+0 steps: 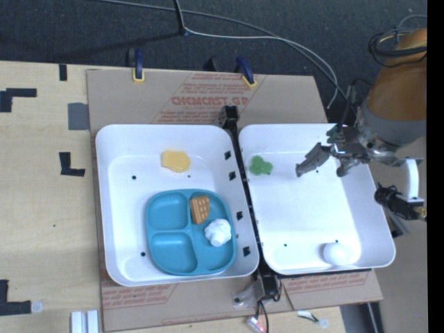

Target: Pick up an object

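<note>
Even overhead light falling across bench, bright but soft. White bins point(111, 207) glaring near blown-out, washing out inner wall detail. White ball point(340, 253) almost blending into bin floor. Blue tray point(166, 245) casting faint shadow. Dark carpet point(83, 19) staying dim. Whole frame looking slightly soft, perhaps low resolution.

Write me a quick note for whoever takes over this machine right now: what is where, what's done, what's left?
End effector: over the right bin, fingers spread, holding nothing.
Right bin: green piece near the divider, white ball at the front edge.
Left bin: yellow piece; blue tray with a waffle and a white lump.
Done: nothing lifted.
Left: grasp and lift one object.
</note>
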Robot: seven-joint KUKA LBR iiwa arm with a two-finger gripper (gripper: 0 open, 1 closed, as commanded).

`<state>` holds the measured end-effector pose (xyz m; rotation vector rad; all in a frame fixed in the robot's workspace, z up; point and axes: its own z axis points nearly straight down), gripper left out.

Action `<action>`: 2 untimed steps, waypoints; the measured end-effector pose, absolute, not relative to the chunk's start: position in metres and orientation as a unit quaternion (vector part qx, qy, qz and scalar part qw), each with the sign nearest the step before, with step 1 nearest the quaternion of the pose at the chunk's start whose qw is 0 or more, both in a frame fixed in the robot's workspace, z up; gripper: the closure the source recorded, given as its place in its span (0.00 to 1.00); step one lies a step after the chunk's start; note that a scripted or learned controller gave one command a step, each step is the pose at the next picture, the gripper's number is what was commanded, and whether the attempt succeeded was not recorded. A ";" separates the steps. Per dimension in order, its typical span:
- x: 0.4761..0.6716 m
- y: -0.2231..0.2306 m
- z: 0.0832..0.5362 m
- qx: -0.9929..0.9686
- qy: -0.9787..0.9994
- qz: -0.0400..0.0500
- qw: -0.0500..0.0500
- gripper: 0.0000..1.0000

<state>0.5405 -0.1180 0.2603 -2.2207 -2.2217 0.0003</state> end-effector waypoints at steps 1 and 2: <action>0.625 -0.122 0.256 -0.706 -0.708 0.000 0.000 0.00; 0.623 -0.122 0.257 -0.707 -0.707 0.000 0.000 0.00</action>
